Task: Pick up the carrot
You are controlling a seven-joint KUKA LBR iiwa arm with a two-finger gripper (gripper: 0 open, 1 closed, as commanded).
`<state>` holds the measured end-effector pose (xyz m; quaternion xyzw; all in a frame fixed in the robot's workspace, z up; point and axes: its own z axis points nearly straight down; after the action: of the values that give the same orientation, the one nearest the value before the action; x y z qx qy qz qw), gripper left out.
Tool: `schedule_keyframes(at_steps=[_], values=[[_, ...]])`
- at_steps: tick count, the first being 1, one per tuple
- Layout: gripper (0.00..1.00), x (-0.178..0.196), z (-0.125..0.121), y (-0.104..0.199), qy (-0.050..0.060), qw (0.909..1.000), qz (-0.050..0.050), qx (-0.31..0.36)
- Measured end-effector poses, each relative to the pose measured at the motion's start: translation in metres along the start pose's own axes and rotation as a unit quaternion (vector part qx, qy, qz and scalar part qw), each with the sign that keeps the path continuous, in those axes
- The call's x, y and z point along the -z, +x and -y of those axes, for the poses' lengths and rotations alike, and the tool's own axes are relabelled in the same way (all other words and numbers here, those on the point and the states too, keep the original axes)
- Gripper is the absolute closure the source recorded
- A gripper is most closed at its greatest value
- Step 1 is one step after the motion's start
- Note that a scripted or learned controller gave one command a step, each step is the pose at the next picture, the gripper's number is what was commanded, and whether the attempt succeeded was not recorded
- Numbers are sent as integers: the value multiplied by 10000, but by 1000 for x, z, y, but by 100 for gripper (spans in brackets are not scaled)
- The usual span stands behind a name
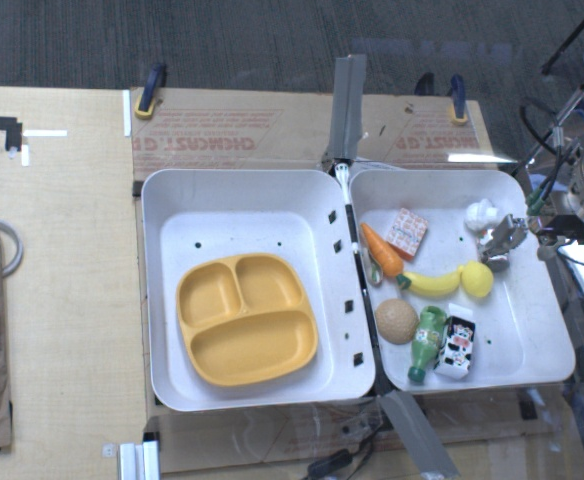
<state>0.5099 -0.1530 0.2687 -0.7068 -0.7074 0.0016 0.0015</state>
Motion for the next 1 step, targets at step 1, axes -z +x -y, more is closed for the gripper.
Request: schedule_keyframes(at_steps=[1], values=[[0,-164,15,28,-4,9985,-1,544]])
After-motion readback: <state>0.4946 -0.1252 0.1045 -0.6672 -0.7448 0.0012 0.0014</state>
